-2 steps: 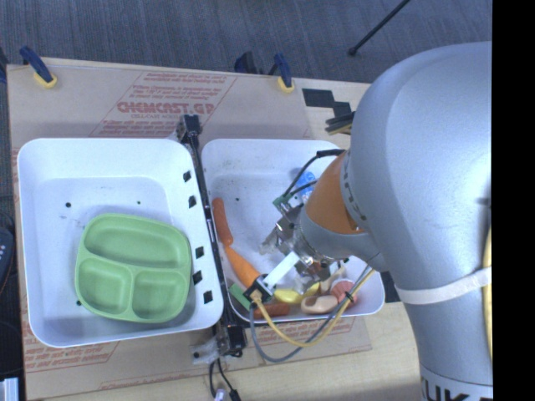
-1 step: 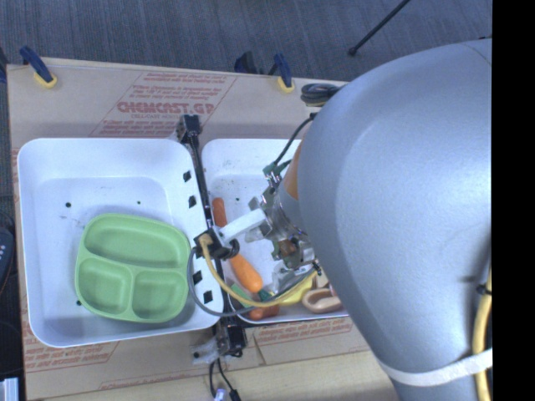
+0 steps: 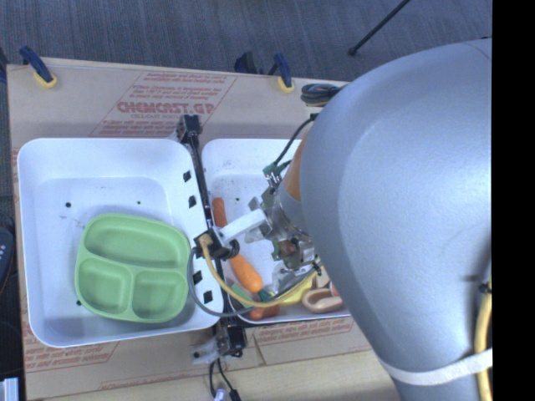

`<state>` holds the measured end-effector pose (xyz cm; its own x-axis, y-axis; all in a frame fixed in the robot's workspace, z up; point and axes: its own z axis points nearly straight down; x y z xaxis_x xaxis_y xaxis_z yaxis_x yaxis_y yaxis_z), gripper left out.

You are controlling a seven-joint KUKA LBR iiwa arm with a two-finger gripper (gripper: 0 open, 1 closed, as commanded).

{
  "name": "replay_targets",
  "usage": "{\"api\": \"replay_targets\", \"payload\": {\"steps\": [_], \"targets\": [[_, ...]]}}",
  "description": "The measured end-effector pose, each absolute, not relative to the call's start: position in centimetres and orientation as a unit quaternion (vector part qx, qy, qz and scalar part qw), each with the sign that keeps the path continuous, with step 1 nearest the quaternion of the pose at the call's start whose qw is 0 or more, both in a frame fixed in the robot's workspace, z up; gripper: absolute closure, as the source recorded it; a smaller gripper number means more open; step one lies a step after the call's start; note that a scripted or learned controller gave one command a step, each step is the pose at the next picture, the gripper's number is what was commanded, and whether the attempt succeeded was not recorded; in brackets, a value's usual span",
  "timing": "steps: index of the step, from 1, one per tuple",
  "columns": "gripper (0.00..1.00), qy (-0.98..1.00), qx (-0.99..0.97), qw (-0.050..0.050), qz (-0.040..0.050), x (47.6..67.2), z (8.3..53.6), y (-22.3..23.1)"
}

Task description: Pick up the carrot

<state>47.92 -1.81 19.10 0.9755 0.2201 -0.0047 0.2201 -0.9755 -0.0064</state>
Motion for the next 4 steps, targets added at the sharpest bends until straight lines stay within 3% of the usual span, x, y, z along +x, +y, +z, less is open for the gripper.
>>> {"api": "replay_targets", "payload": {"steps": [4], "targets": [[0.0, -0.111, -0.994, 0.003, 0.0027, 47.92, 19.1, -1.81]]}}
